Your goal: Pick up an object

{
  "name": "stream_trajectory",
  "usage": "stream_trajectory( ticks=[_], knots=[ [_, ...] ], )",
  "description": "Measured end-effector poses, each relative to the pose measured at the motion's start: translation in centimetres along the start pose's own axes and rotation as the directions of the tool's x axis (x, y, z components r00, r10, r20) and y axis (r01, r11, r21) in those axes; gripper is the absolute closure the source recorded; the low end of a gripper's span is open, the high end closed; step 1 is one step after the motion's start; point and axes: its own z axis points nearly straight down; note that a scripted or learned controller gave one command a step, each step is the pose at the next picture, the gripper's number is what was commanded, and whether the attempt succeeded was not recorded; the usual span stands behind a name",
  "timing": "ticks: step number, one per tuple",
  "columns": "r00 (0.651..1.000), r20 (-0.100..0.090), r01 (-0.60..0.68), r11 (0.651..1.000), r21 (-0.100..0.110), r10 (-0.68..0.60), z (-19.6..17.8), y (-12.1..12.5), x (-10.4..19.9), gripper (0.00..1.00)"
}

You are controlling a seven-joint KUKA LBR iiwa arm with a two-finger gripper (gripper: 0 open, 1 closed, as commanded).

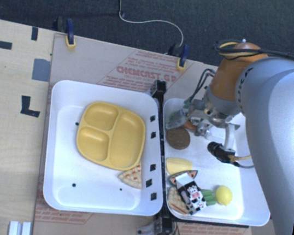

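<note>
— Where is the arm in this frame?

— The grey KUKA arm (280, 113) fills the right side of the frame, its orange band (229, 72) at upper right of centre. It bends down and leftward, so the wrist sits over the upper part of the right bin (251, 211). The gripper (182, 120) hangs low at that bin's upper left corner, just above a round brown disc (178, 138).

— Open or closed?

— Cannot tell — the metal parts at the wrist blur together, and nothing is visibly caught between them.

— And the objects on offer?

— In the right bin, below the brown disc, lies a pale yellow wedge (178, 165); lower still, a small black-and-white carton (190, 192) rests tilted on a waffle-patterned piece (177, 202). A lemon (224, 195) sits at lower right with a green item (209, 196) just beside it. A black cable end (220, 151) dangles from the wrist over the bin's centre.

— The left bin?

— The left bin (53, 182) holds a yellow divided plate (111, 135) at its centre, with a pizza slice (132, 176) touching the plate's lower right edge. Both bins sit side by side on a cardboard sheet (106, 63), clamped at the top, on the wooden bench (0, 135)
</note>
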Motion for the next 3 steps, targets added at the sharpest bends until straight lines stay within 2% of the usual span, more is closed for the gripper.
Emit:
stream_trajectory(
  ticks=[1, 2, 3],
  knots=[
    [1.000, 0.003, 0.010, 0.999, -0.044, -0.010, -11.2, 0.5, 7.2, 0.00],
    [1.000, 0.005, 0.001, 0.999, -0.033, -0.001, -10.4, -0.6, 2.2, 0.00],
    [1.000, 0.002, -0.001, 0.999, -0.034, 0.001, 0.1, -3.4, -1.4, 0.00]
  ],
)
